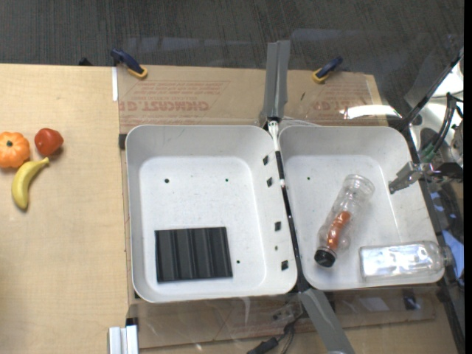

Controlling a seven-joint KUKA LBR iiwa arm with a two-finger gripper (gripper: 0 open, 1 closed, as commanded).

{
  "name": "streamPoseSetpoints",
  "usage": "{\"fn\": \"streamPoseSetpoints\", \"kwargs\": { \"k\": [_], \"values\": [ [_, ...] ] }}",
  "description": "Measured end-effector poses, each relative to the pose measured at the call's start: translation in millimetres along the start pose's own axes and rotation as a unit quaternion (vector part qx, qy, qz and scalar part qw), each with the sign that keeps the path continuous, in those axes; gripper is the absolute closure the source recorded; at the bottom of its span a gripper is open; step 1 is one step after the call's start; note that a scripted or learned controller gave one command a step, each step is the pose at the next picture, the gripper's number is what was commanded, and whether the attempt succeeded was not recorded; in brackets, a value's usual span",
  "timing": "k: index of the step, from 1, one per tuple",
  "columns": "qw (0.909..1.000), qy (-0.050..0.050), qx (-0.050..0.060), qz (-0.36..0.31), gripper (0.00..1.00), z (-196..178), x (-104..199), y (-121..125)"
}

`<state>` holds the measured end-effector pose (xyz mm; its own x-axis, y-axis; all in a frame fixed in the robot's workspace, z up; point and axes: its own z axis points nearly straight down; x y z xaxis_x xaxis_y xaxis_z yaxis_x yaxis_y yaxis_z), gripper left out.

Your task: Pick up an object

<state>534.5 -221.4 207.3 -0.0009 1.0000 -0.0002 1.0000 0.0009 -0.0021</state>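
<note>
In the right bin (295, 198) a clear plastic bottle (341, 218) lies at a slant, with orange-red contents and a black cap toward the front. A second clear bottle (402, 261) lies on its side along the front right wall. A black ribbed rectangular block (193, 254) lies flat in the front part of the left bin (136, 198). A grey metal part of my gripper (408, 177) pokes in over the right bin's right rim, apart from both bottles and touching nothing that I can see.
A tangerine (12, 150), a tomato (49, 141) and a banana (26, 182) lie on the wooden bench at the far left. Cardboard (184, 98) with two clamps lies behind the bins. Cables and dark framework crowd the right edge.
</note>
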Motion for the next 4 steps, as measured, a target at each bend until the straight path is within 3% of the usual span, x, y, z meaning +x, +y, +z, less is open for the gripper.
{"fn": "streamPoseSetpoints", "kwargs": {
  "k": [1, 2, 3, 4],
  "values": [
    [0.9919, -0.001, 0.0, 0.127, 0.0, -39.3, -1.1, 11.7],
    [0.9953, 0.0, 0.0, 0.097, 0.0, 56.7, 36.5, 27.5],
    [0.9975, 0.001, 0.001, 0.071, 0.0, 117.2, 60.8, -1.2],
    [0.9997, 0.0, -0.002, 0.023, 0.0, 115.6, 94.4, -56.2]
  ]
}}
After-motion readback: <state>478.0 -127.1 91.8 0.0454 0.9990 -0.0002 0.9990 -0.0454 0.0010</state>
